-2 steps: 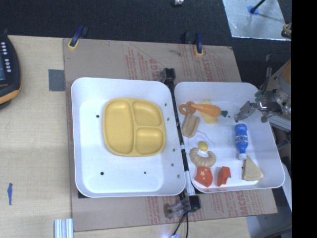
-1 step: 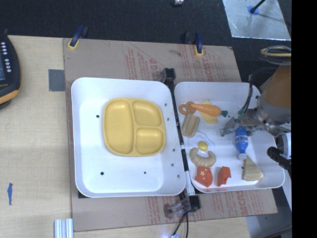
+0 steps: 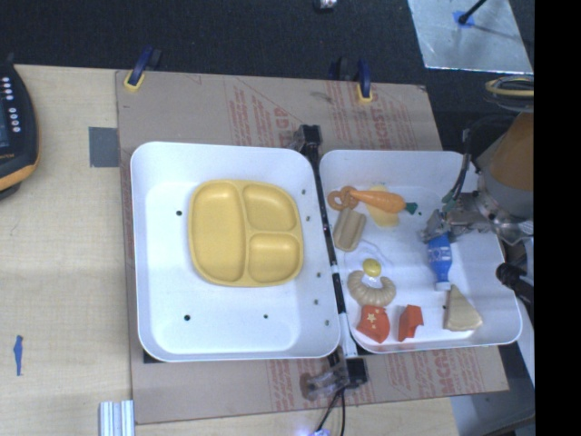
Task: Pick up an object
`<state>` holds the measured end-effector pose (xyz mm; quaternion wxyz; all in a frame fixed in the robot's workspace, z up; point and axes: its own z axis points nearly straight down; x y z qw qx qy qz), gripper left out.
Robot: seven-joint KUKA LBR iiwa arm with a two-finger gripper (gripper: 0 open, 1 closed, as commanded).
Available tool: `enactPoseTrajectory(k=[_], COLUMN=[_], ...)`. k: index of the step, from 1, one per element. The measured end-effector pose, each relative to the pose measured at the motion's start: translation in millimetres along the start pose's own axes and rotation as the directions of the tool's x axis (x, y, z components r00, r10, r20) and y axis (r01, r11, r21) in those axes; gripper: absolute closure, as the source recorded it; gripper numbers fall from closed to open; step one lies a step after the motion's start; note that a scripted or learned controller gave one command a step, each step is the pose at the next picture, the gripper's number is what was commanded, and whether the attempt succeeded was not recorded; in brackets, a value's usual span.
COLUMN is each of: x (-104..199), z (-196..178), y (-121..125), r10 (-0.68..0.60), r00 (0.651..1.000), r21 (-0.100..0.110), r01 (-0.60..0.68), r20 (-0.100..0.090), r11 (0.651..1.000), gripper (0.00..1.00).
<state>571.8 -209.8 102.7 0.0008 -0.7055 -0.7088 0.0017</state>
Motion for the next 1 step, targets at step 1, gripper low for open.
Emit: enactPoseTrajectory(k=[1], x=[76.0], z=[7.9], y=[48.8], r10=[-0.006], r00=[1.0], r21=[-0.004], r01=[0.006], r20=[-0.001], r11=[1.0], gripper=[1.0])
